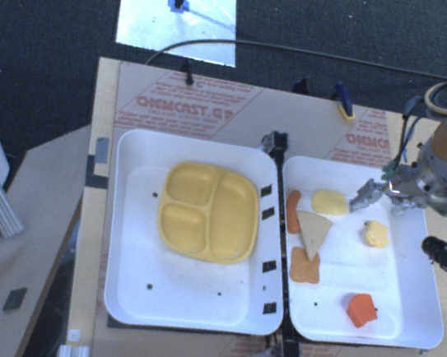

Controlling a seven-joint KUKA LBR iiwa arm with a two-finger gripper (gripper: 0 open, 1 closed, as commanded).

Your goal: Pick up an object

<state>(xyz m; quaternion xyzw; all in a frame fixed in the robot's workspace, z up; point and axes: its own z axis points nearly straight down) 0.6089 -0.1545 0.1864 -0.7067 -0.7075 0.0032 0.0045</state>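
The right bin holds several toy food pieces: a pale yellow oval, a small yellow lump, an orange sausage, a cream wedge, an orange square and a red-orange block. My gripper hangs over the far part of this bin, between the oval and the lump and slightly behind them. Its fingers are spread open with nothing between them. One fingertip points toward the oval's right end.
A yellow divided plate lies in the left bin. A black clipped divider runs between the two bins. Cables and a blue clamp sit behind the bins on the board.
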